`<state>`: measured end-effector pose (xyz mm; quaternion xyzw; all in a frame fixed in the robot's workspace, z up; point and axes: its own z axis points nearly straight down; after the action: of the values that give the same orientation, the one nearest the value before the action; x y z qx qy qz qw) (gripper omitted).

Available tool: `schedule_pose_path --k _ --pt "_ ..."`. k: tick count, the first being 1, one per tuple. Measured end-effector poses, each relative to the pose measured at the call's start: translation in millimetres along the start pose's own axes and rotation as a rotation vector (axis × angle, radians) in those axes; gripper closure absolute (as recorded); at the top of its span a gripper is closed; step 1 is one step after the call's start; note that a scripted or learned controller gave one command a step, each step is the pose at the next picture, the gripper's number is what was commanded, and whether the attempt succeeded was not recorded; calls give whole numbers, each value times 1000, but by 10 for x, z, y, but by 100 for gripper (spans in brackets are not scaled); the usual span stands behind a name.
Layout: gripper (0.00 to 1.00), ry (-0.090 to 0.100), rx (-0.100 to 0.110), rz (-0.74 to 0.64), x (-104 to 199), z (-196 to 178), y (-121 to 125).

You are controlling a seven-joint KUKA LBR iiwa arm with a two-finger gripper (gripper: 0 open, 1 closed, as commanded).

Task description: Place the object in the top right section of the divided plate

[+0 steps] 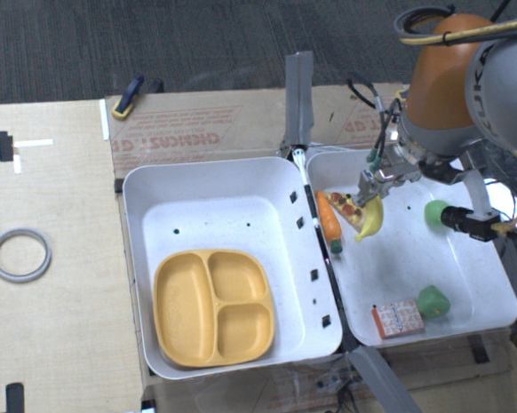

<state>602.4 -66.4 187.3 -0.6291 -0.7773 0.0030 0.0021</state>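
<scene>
Overhead view of two white bins. The yellow divided plate (215, 305) lies in the left bin (146, 254), toward that bin's 6 o'clock. The tool (370, 190) hangs over the right bin (494, 307) near its 10 o'clock corner, pinching the yellow banana (369, 218), which dangles beneath it. Just at the banana's 9 o'clock lies a carrot (329, 220). A green object (433, 301) and a small box (397, 318) sit toward the right bin's 5 o'clock. A tape roll (20, 255) rests on the surface (65, 350).
</scene>
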Motion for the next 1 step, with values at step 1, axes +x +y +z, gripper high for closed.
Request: schedule_pose_path --k 1 --pt "100 0 -3 -244 -405 403 310"
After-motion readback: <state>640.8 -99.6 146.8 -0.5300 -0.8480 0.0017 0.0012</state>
